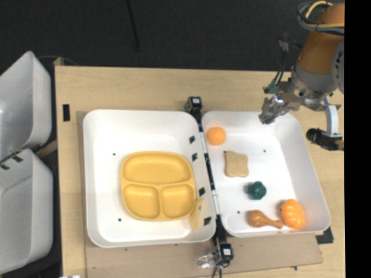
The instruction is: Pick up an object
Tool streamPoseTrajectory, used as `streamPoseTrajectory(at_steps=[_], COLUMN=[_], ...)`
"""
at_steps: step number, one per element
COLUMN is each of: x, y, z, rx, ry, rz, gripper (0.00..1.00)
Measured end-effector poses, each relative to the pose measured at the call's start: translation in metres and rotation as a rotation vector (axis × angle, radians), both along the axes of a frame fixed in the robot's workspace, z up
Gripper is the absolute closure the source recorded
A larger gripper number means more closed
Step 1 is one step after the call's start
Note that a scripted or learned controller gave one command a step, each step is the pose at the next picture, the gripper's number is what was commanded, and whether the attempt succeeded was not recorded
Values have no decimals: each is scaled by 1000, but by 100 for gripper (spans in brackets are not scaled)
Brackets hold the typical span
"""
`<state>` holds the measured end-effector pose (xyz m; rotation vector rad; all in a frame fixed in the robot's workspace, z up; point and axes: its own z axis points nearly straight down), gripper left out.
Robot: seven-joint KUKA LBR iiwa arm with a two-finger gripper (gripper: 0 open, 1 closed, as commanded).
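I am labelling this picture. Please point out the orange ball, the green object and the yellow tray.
orange ball [215,135]: camera view, its centre.
green object [255,190]: camera view, its middle.
yellow tray [156,168]: camera view, its upper compartment.

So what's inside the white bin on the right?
The right bin holds an orange ball, a tan slice like bread, a dark green lump, a brown drumstick shape and a small orange pumpkin. Whatever lies beneath them is covered.

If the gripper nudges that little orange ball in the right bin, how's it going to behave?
The orange ball looks round and smooth, so it would probably roll off at a light touch. It sits near the right bin's left wall, which might stop it. It seems small and likely light, so the gripper could knock it aside if it closes off-centre.
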<state>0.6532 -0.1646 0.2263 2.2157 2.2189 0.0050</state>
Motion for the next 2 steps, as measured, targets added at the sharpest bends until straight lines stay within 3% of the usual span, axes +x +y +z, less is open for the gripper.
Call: streamPoseTrajectory(at_steps=[2], x=[-38], y=[93], z=[-1], rx=[2], ry=[7], rz=[3], gripper=[100])
